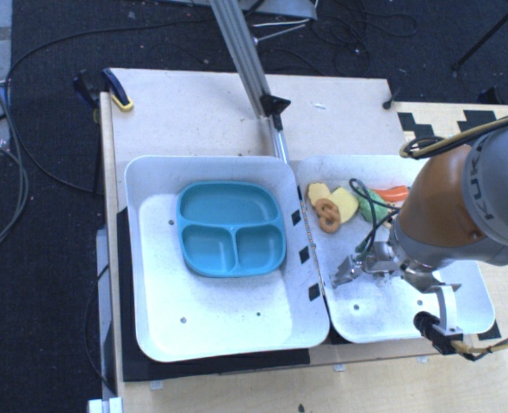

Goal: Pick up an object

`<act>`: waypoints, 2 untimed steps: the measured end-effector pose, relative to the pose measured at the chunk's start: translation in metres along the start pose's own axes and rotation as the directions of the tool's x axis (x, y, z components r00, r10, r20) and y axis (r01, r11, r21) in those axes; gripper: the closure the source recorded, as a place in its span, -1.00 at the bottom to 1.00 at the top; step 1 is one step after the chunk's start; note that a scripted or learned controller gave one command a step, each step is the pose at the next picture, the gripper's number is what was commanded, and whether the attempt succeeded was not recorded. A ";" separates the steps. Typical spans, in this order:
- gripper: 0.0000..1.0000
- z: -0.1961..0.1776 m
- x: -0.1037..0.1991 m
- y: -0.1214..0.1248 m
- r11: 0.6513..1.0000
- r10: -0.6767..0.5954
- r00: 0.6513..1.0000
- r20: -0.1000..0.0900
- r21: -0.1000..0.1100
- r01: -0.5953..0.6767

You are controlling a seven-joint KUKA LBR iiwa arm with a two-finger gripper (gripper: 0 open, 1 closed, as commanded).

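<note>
Toy food pieces (333,206), yellow and pretzel-like, lie in the right bin (383,317) just beyond the gripper (350,271), whose grasp state cannot be told, near a divided blue tray (232,229).

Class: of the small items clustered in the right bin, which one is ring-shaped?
The small brown pretzel-like ring, lying against the pale yellow pieces; the orange item beside them has no hole.
</note>
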State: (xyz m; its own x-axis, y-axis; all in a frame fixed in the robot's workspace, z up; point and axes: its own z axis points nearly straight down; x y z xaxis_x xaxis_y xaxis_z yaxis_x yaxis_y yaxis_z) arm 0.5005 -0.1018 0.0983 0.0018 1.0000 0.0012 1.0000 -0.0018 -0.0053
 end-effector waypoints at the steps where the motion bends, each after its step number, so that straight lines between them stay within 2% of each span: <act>1: 1.00 -0.013 0.000 0.001 1.000 0.002 1.000 0.001 -0.005 -0.002; 2: 1.00 -0.061 0.005 -0.005 1.000 -0.004 1.000 0.002 -0.009 0.004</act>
State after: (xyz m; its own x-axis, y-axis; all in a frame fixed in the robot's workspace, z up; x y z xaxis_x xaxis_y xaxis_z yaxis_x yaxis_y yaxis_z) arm 0.4958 -0.0964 0.1591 -0.0021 1.0000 -0.0007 1.0000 0.0021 0.0039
